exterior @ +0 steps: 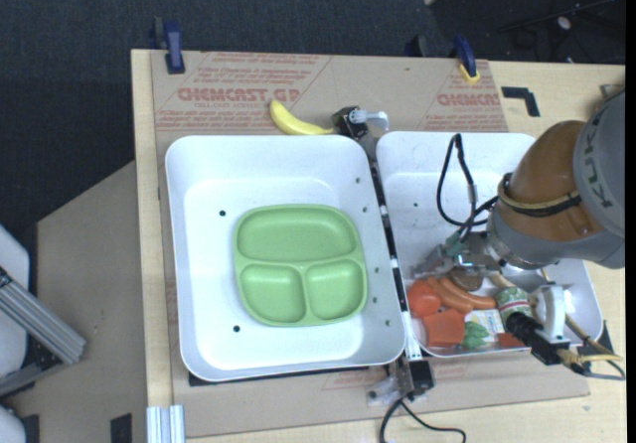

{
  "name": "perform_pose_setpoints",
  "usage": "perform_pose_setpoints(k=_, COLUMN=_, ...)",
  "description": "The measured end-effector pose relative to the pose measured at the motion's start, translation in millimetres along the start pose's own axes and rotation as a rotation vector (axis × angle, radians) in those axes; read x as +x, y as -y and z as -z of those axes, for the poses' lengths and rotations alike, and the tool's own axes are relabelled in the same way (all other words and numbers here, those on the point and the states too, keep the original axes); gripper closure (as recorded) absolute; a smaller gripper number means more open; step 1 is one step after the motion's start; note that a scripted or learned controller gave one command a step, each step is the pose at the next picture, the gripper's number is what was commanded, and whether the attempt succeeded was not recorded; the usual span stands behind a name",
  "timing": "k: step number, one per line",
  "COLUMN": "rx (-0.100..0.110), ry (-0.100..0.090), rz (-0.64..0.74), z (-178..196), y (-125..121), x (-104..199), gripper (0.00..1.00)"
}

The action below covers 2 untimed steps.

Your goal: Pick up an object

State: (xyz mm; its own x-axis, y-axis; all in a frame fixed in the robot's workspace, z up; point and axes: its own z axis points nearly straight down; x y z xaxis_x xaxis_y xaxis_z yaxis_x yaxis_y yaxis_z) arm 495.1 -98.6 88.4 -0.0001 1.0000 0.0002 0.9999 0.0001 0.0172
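Observation:
My gripper (461,262) is low in the right bin (417,165), at the near end, right over a pile of toy food. Just below it lie an orange sausage-shaped piece (469,296), a round red piece (425,299), an orange-red block (443,331) and a small green piece (478,336). The grey wrist with its orange band (545,178) hides part of the pile. I cannot see any object held between the gripper's tips.
The left bin (199,173) holds a green three-compartment plate (298,264). A yellow banana (295,122) lies on the bench behind the left bin. A black cable (452,173) loops from the wrist over the right bin. Blue and yellow clamps sit on the bench's far edge.

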Motion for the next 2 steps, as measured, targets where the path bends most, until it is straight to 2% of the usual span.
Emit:
perform_pose_setpoints(k=1, rx=0.004, ry=0.006, rz=0.001, z=-1.1, y=-72.6, x=-53.2, gripper=0.00)
perform_pose_setpoints(k=2, rx=0.007, ry=0.005, rz=-0.002, z=-1.5, y=-75.0, x=-99.8, gripper=0.00)
